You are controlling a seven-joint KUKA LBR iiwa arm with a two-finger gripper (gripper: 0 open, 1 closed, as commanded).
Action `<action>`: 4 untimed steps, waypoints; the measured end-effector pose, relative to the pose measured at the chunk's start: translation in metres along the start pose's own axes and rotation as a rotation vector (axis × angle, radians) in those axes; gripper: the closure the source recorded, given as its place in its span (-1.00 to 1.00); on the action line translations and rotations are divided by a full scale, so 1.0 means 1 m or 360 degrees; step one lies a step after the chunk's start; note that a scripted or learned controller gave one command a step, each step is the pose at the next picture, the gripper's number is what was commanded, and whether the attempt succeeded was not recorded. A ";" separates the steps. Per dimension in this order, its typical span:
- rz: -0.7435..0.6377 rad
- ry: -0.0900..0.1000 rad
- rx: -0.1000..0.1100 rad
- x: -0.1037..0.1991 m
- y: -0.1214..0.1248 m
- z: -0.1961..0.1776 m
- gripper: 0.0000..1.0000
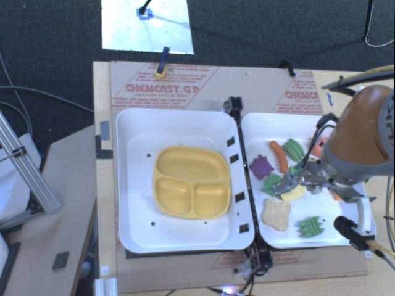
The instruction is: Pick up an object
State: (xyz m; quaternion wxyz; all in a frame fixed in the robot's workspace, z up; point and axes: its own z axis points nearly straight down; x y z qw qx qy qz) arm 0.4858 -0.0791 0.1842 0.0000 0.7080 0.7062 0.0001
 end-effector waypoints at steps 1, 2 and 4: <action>-0.0014 0.0000 -0.0005 0.033 0.027 -0.011 -1.00; 0.0003 0.0000 0.0010 -0.017 0.001 0.069 -1.00; 0.0000 0.0000 0.0002 0.074 0.003 0.030 -1.00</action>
